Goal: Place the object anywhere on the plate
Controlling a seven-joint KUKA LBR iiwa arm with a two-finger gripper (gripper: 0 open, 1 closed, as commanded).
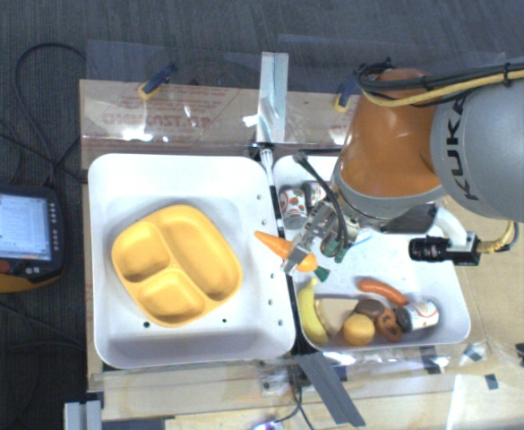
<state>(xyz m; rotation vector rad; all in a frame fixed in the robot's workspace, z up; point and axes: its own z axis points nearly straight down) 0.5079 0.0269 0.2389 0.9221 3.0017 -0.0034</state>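
Observation:
A yellow plate (176,262) with three compartments lies in the left bin (109,186). An orange carrot (275,243) hangs over the wall between the two bins, its thin tip pointing left toward the plate. My gripper (300,253) reaches down from the orange-banded wrist (391,146) and is shut on the carrot's thick end, with a grey finger (295,256) crossing it. The carrot is to the right of the plate, about a hand's width from its rim.
The right bin (454,307) holds a banana (308,316), a red sausage-like piece (382,288), a small can (421,313), a yellow round fruit (358,331) and brown pieces (378,316). A printed can (294,201) lies beside the gripper. A teach pendant (18,236) lies at the far left.

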